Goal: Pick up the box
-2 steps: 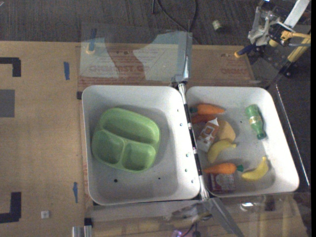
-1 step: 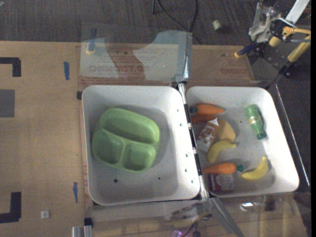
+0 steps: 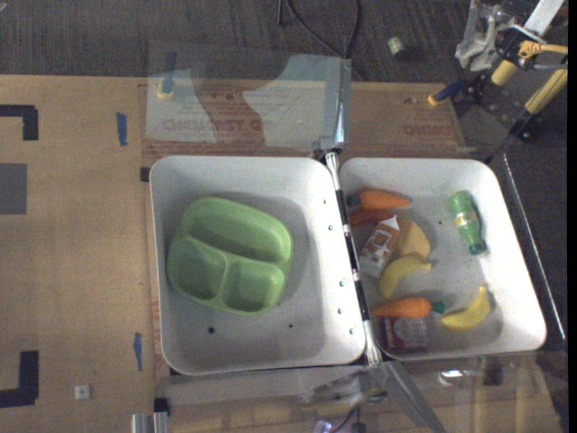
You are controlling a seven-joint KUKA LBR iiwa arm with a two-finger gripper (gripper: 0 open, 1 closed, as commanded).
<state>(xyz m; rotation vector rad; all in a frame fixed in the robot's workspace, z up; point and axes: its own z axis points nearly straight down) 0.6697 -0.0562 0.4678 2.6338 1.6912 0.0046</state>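
Note:
The box (image 3: 379, 244) is a small red and white carton lying near the left wall of the right bin (image 3: 518, 269). It lies between an orange carrot (image 3: 383, 199) behind it and a yellow banana (image 3: 403, 273) in front of it. A pale rounded item (image 3: 416, 236) touches its right side. My gripper (image 3: 478, 39) hangs at the far top right, outside and well behind the right bin, far from the box.
The right bin also holds a green bottle (image 3: 466, 221), a second carrot (image 3: 406, 308), a second banana (image 3: 469, 311) and a red package (image 3: 407, 333) at the front. A green divided tray (image 3: 233, 253) lies in the left bin (image 3: 171, 332).

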